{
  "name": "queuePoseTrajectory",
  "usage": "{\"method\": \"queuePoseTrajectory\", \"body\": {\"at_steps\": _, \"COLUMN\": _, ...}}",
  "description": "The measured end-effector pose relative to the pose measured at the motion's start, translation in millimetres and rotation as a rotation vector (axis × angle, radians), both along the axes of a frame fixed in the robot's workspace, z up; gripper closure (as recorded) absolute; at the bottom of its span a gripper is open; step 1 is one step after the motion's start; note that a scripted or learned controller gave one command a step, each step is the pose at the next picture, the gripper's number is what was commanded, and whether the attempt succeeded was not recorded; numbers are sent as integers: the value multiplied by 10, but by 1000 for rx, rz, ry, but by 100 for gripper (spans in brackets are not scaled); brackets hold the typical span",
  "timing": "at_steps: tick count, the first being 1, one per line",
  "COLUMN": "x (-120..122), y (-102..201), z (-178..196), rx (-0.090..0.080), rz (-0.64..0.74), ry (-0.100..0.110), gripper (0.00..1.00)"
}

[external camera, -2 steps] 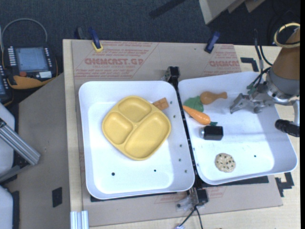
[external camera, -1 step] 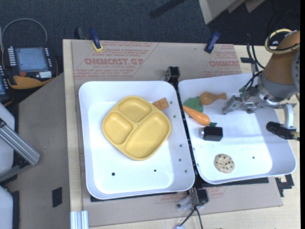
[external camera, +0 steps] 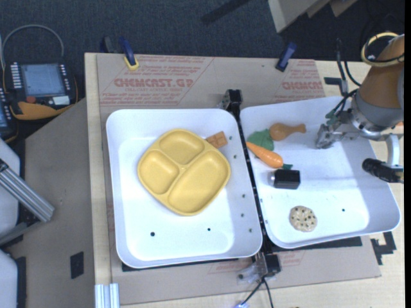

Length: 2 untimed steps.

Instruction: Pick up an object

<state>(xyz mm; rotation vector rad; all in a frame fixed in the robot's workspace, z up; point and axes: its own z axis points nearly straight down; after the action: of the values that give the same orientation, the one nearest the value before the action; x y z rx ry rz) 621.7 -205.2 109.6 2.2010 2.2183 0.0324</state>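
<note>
The gripper (external camera: 324,138) is hovering low in the right bin (external camera: 347,226), holding nothing; how far open, I cannot tell; next it needs lining up over the drumstick (external camera: 286,131) just left.

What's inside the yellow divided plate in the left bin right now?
The yellow plate shows three bare compartments. A small brown block lies at its upper right rim, outside it, on the left bin. Whatever is under the plate is covered.

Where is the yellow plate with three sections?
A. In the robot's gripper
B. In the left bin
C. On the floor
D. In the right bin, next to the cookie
B. The yellow plate lies in the left bin, while the cookie sits in the right bin.
</note>
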Motion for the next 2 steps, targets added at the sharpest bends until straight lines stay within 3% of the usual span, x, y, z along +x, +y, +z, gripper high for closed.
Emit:
{"method": "queuePoseTrajectory", "body": {"at_steps": 1, "x": 7, "y": 68, "z": 624, "rx": -6, "rz": -6, "ry": 19, "gripper": 100}}
{"method": "queuePoseTrajectory", "body": {"at_steps": 2, "x": 95, "y": 112, "z": 1233, "rx": -6, "rz": -6, "ry": 18, "gripper": 100}}
